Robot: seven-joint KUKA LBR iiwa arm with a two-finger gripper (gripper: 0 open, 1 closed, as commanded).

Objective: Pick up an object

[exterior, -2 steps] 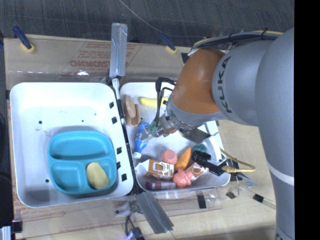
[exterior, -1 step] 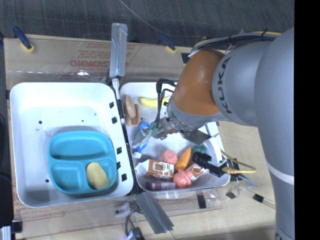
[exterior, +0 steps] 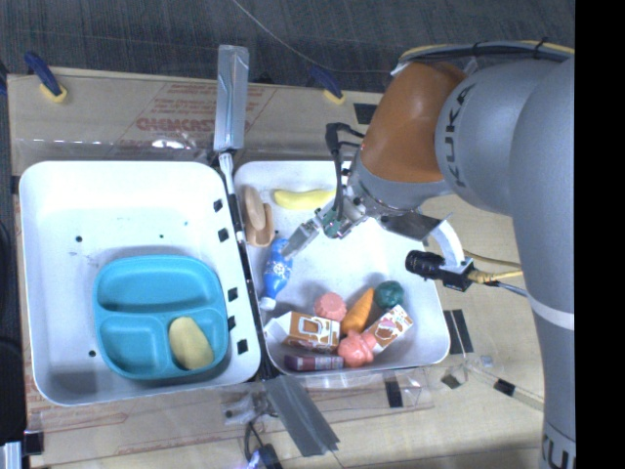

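Observation:
My gripper [exterior: 314,231] hangs over the upper middle of the right bin [exterior: 430,306], below the orange wrist band. It points down-left toward a blue bottle [exterior: 278,270] that lies by the bin's left wall, and its tip is just above the bottle's top end. A yellow banana [exterior: 303,199] lies just behind the gripper. A tan bread roll [exterior: 257,215] rests to its left. Nothing shows as held.
At the right bin's front lie a carrot [exterior: 358,311], a green item [exterior: 389,293], a pink ball [exterior: 330,306], a brown box [exterior: 312,330] and a small carton [exterior: 391,328]. The left bin [exterior: 59,213] holds a blue divided plate [exterior: 146,291] with a yellow potato [exterior: 191,343].

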